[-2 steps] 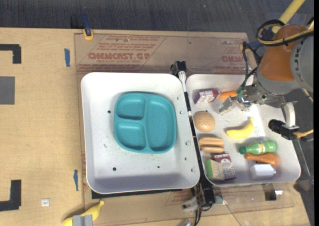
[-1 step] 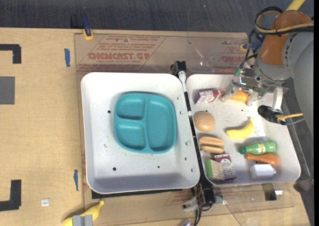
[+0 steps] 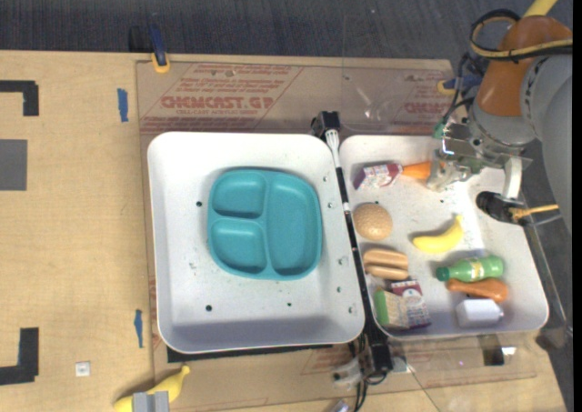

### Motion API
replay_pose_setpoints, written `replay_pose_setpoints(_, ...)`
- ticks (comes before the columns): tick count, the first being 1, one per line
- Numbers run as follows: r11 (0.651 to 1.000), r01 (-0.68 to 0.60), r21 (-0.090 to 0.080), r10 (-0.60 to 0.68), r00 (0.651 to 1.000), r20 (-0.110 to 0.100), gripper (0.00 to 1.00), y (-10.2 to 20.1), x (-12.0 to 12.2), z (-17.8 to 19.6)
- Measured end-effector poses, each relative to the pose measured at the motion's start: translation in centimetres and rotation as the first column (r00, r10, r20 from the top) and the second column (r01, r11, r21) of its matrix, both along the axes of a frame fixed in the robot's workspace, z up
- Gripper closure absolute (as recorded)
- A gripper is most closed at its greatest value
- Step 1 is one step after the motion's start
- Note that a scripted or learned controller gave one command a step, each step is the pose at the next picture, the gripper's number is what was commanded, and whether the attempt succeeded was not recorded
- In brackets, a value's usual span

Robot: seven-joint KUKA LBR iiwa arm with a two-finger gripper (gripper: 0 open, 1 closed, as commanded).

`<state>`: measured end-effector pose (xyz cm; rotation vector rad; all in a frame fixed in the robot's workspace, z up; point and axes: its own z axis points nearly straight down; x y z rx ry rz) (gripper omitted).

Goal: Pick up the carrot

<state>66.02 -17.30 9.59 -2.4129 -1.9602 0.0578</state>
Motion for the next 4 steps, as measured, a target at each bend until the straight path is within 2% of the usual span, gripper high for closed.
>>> replay_pose_setpoints(1, 1.000, -0.001, 0.001, 0.001, 1.000, 0.006, 0.00, 0.1, 0.2, 0.1)
replay_pose_setpoints(2, 0.992, 0.129, -0.005, -0.129, 0.991, 0.023, 0.00, 1.3, -0.5, -0.9)
replay_pose_setpoints(3, 0.991, 0.132, -0.011, -0.132, 0.991, 0.028, 1.00, 1.1, -0.4, 0.4)
replay_pose_setpoints(4, 0.991, 0.132, -0.010, -0.132, 0.991, 0.028, 0.00, 1.2, -0.3, 0.3)
